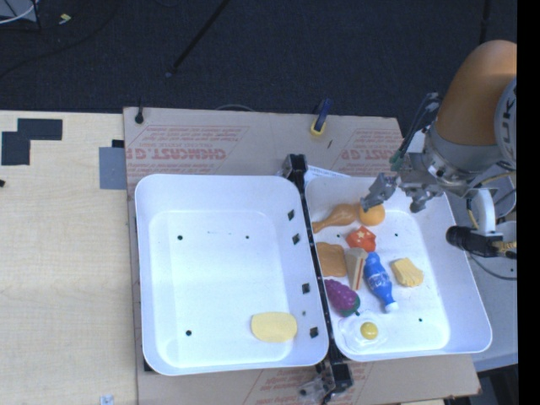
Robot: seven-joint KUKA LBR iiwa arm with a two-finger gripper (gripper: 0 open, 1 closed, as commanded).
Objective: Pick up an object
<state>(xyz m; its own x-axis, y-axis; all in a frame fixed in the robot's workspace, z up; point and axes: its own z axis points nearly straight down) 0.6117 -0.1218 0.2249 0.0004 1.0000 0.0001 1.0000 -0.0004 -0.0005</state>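
A pale wooden worktop (59, 251) carries a sheet of printed cardboard (211, 146), and on that sheet sit two shallow white bins side by side. Behind the worktop the floor is dark carpet with cables trailing across it. A blue and yellow clamp (321, 118) grips the far edge of the cardboard.

The grey arm with its orange band (477, 91) reaches in from the right, and the claw (377, 194) hangs over the far part of the right bin (460, 310), just above an orange ball (371, 214). Whether it touches the ball cannot be told, and how far the claw is open cannot be told either; nothing is seen held in it.

The right bin holds the cluster of toy food: a tan drumstick (336, 218) beside the ball, a red and white piece (360, 238), a slice of toast (330, 261), a blue bottle (379, 282), a yellow block (407, 272), a purple eggplant (341, 296) and a fried egg (368, 332). These lie close together, several touching. The left bin (160, 226) holds one pale yellow piece (273, 326) near its front right corner.
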